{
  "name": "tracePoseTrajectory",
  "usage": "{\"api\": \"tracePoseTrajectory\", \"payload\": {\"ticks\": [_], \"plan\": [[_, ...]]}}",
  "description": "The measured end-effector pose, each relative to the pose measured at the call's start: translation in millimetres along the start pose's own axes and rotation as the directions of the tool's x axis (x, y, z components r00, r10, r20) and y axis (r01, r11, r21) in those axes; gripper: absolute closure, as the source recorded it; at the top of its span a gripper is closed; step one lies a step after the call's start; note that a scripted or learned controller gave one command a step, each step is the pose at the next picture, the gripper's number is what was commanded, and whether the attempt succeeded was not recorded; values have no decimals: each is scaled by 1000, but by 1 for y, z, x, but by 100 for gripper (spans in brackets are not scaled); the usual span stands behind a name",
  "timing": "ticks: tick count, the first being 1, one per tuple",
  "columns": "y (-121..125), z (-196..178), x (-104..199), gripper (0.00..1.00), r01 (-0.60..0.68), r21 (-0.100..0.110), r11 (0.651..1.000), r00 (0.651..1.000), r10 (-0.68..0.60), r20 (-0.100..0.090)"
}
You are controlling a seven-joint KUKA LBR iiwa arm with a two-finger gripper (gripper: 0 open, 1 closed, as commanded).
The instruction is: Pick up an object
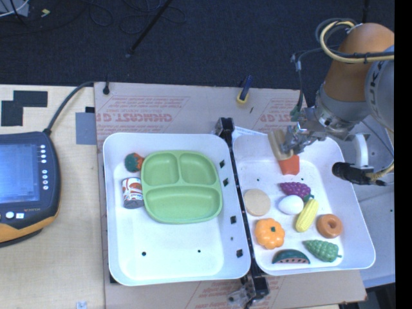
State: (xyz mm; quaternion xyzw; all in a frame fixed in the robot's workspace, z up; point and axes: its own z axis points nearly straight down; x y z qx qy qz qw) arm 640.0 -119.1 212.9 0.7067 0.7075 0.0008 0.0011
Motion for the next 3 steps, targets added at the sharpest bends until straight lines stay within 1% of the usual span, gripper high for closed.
{"api": "tracePoseTrajectory", "payload": {"ticks": [1,2,3], "plan": [[0,-15,-1,100,0,3,1000,1000,0,-1],[-33,-6,47,100,2,9,1000,1000,-2,-3],[-45,-7,54,100,0,8,1000,1000,0,-2]]}}
